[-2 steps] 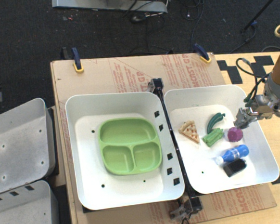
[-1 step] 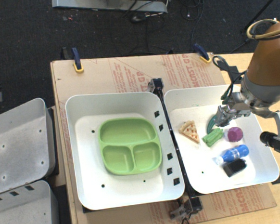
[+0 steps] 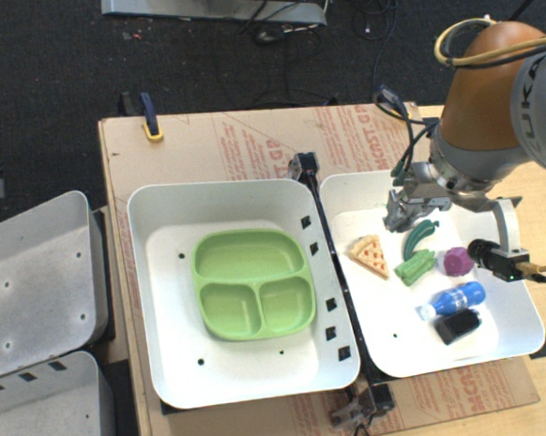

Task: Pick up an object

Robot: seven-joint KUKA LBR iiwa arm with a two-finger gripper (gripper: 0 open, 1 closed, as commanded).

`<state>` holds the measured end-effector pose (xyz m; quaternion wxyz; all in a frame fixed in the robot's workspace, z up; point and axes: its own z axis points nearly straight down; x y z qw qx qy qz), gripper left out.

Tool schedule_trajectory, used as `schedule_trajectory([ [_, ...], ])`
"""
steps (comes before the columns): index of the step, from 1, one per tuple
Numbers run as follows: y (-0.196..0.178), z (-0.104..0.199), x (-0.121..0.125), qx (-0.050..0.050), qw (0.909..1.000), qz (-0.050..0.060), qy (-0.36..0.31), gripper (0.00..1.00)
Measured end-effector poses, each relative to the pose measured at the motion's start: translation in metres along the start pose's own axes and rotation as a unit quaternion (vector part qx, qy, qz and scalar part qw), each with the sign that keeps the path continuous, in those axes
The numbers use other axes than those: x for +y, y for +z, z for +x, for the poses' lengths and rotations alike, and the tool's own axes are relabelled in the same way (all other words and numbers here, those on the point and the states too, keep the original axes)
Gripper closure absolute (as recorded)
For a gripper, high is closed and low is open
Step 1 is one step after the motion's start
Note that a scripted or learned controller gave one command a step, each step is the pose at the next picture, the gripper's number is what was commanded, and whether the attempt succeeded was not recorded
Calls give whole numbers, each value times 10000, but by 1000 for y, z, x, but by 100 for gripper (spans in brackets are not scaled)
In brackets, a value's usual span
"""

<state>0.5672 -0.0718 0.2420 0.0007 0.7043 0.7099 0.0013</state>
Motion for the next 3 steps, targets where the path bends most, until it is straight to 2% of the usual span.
schedule_trajectory([
  [1,10,56,20,-6,10000,8,5,100],
  [3,15,166,75,-2,10000,-4,10,100],
])
